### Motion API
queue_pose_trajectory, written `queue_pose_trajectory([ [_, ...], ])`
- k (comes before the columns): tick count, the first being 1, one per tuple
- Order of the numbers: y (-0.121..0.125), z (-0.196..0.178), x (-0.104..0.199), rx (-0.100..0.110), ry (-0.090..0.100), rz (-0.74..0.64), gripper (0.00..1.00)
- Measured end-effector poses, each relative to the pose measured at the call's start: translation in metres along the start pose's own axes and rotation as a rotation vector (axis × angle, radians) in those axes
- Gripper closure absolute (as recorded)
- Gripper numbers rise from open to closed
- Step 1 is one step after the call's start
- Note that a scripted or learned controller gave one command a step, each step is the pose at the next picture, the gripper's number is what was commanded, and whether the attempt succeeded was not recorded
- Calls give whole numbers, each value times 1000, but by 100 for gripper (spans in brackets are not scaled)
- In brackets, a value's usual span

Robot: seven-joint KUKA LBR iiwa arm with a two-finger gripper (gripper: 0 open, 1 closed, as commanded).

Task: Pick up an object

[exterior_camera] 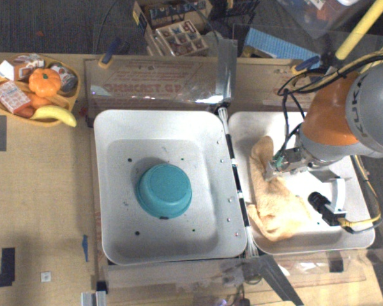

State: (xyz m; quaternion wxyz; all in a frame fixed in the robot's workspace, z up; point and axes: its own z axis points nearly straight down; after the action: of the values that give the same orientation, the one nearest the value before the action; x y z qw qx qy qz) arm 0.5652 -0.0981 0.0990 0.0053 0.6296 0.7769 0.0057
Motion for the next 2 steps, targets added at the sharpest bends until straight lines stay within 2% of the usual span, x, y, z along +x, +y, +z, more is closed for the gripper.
queue_pose_trajectory([
  [1,16,8,-18,2,-2,-89,100],
  [2,15,9,-20,1,-6,-87,0],
])
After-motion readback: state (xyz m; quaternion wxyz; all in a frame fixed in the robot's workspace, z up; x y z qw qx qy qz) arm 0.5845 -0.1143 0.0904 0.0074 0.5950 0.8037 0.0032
